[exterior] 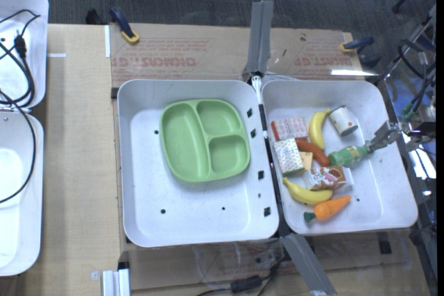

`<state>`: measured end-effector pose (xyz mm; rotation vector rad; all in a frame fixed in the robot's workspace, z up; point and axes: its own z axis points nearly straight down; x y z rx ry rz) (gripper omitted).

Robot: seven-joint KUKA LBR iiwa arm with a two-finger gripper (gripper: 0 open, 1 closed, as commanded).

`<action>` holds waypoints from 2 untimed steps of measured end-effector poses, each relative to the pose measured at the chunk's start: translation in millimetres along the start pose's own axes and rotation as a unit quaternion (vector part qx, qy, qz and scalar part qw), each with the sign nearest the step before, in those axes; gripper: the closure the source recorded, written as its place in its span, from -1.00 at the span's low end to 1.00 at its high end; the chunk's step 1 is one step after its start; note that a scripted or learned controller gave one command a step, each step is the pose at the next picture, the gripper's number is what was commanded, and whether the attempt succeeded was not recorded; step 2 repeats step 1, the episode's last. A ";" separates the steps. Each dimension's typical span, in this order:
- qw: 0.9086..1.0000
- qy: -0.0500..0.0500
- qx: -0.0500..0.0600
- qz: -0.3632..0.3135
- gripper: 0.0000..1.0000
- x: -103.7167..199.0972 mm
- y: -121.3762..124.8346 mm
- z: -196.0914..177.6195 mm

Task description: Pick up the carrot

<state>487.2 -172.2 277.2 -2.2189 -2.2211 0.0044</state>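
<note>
The carrot (331, 206) is orange with a green top and lies near the front of the right bin (388, 215), just below a banana (305, 192). It points its green end to the left. My gripper (380, 138) reaches in low from the right edge of the view and sits over the right side of the same bin. Its tip is next to a green bottle (347, 156), well behind and to the right of the carrot. Nothing shows held in it.
The right bin also holds a second banana (317, 128), a white can (342, 120), a red-and-white packet (289, 128), a pale block (287, 156), a snack pouch (326, 177) and a reddish-orange piece (311, 148). A green divided plate (205, 139) lies in the left bin (139, 218).
</note>
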 end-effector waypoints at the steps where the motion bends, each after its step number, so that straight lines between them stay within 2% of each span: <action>1: 0.998 0.001 0.000 -0.067 -1.00 -18.4 -9.9 165.9; 2: 0.998 0.001 0.000 -0.067 -1.00 -18.4 -9.9 165.9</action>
